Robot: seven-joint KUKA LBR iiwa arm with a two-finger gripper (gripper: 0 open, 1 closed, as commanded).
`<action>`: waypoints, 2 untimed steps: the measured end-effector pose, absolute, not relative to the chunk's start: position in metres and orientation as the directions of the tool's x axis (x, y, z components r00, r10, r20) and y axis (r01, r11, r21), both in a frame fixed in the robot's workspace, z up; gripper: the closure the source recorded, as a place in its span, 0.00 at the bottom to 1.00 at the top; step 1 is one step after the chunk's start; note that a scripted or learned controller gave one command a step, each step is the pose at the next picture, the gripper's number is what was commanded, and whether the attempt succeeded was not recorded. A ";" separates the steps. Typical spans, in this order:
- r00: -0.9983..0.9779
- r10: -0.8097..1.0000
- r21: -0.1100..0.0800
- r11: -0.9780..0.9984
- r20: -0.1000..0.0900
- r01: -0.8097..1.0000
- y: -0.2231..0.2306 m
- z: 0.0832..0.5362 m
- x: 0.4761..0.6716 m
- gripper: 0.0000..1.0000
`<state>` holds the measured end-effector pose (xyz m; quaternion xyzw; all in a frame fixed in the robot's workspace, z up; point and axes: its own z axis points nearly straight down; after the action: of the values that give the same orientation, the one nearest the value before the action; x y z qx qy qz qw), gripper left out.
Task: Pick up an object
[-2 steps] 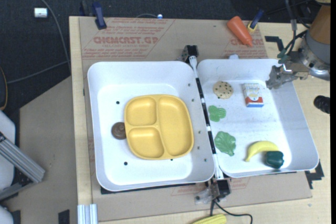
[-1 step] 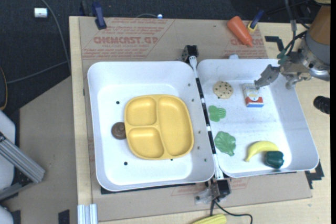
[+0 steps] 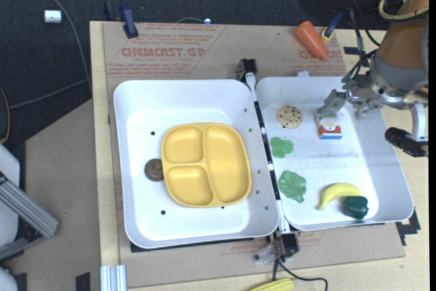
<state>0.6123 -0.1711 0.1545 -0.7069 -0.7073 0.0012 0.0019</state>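
Objects for picking are all lying in the right bin (image 3: 381,211), and none is showing between the gripper's fingers, so the pick is judged not yet done. The gripper (image 3: 334,105) is hanging over the bin's upper half, reaching in from three o'clock, with the grey arm (image 3: 402,65) and its orange band trailing off toward the two o'clock corner. Whether the jaws are apart or together cannot be told from this slanted view; the metal parts are blurring into one shape.

Just below the gripper, toward six o'clock, a small red, white and blue carton (image 3: 330,129) is sitting on the bin floor, very near the gripper tip; whether the two are touching cannot be told. At nine o'clock from the carton a round cookie (image 3: 289,116) is lying flat. Further toward seven o'clock two green leafy pieces (image 3: 281,146) (image 3: 292,185) are resting near the bin's left wall. Down at five o'clock of the bin a yellow banana (image 3: 336,193) is lying beside a dark green pepper (image 3: 355,206), the two touching or nearly so.

The left bin (image 3: 133,146) is holding a yellow divided plate (image 3: 204,164), with a brown disc (image 3: 154,170) just beside the plate at nine o'clock.

As a judgement, the carton is looking like the likeliest target; closing on an object and lifting it clear are both remaining.
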 end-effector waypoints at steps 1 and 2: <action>0.000 1.000 -0.004 0.000 0.001 1.000 -0.171 0.084 0.614 0.00; -0.002 1.000 0.001 0.002 -0.001 1.000 -0.171 0.096 0.616 1.00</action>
<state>0.6158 -0.1708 0.0960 -0.7065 -0.7078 -0.0003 -0.0007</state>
